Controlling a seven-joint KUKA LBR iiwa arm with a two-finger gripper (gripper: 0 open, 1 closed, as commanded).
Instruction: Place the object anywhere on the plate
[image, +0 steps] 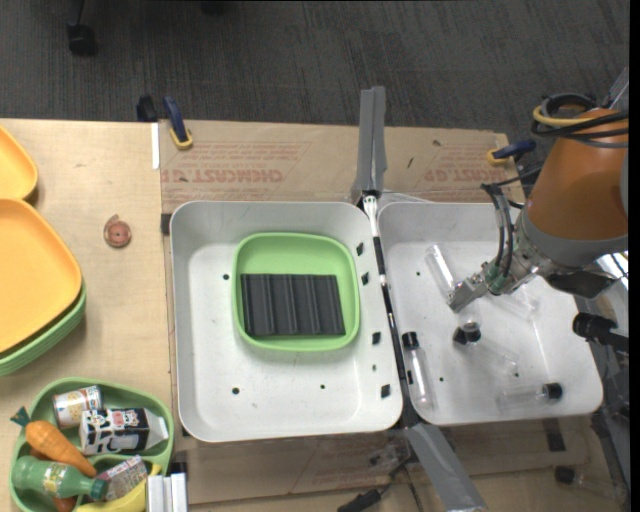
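A green square plate (296, 252) lies in the left white bin (200, 330). A dark grey ribbed slab (292, 305) rests flat on the plate and covers most of its floor. My gripper (468, 294) hangs low over the middle of the right bin (570, 400), well to the right of the plate and apart from the slab. I see nothing held at its tip.
The right bin holds clear plastic pieces (438, 266) and small black parts (466, 335) (551, 391). Orange plates (30, 270) are stacked at the bench's left edge. A green bowl of toy food (85, 445) sits at the front left. A metal divider (372, 130) runs between the bins.
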